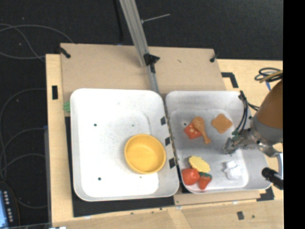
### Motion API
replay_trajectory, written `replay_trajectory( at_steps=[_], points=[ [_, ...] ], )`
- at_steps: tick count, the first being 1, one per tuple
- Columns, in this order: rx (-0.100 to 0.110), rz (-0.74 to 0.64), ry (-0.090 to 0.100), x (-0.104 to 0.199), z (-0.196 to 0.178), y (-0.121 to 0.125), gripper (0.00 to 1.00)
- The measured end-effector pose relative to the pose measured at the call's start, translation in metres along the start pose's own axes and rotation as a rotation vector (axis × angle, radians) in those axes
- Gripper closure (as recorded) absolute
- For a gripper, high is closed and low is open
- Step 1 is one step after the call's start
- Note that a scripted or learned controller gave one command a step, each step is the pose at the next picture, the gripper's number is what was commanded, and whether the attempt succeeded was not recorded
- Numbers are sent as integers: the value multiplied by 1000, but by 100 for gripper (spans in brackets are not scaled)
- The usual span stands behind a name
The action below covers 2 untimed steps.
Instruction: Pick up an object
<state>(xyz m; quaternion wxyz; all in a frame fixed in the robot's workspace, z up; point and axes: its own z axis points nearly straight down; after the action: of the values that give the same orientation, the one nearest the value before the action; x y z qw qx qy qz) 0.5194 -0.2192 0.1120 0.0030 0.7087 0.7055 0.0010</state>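
Note:
The right bin [190, 101] holds several small items: a red piece with an orange drumstick-shaped toy [197, 129], a flat brown square [221, 123], a yellow piece [199, 164], a red tomato-like toy with a strawberry [195, 178], and a small white object [232, 170]. My gripper [232, 144] hangs low over the right side of this bin, between the brown square and the white object. The wrist hides its fingers. A yellow bowl [145, 153] sits in the left bin [105, 113] near its right edge.
A slanted metal pole [138, 32] rises from the back of the bench between the bins. The arm's orange band [272, 109] enters at the right edge. Cables lie on the dark floor at left.

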Motion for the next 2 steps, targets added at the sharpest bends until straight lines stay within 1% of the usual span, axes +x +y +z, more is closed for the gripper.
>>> replay_trajectory(
  at_steps=[1, 2],
  points=[
    [-3, -8, 0, 0, -64, 4, 100],
    [-3, -10, 0, 7, -125, 6, 100]
  ],
)
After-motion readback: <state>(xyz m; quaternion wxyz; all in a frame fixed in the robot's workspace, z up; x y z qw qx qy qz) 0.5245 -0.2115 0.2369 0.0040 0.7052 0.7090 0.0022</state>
